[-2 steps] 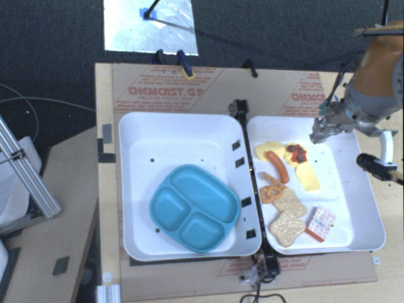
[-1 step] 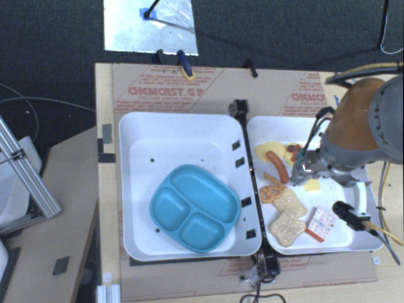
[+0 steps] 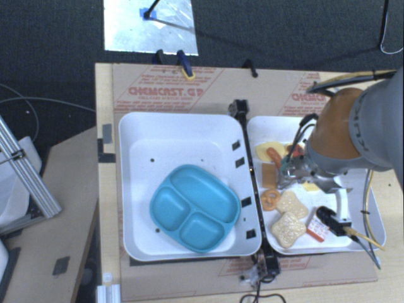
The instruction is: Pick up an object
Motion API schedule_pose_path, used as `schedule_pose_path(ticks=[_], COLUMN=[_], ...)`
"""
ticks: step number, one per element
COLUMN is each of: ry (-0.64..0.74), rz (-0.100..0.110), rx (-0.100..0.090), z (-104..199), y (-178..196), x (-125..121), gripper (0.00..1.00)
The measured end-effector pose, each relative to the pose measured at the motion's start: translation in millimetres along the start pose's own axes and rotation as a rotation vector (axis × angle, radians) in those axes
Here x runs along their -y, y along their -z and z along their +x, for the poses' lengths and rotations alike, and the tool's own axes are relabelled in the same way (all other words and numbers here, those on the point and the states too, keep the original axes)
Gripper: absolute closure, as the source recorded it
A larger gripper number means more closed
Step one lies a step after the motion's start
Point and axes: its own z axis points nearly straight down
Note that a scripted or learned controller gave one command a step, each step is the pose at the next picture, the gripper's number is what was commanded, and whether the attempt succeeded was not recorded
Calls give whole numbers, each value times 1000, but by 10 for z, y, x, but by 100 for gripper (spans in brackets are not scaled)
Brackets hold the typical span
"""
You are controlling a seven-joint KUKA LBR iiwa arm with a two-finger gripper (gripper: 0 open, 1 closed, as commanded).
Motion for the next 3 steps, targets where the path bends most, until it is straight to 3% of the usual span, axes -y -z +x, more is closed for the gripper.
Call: schedule_pose_path(ticks=[2,3], ry=[0,2], rz=[-3,-3], rx=[0,0], z=[-9,76], y=[215,461], x=[-10,-458], gripper=[100,100])
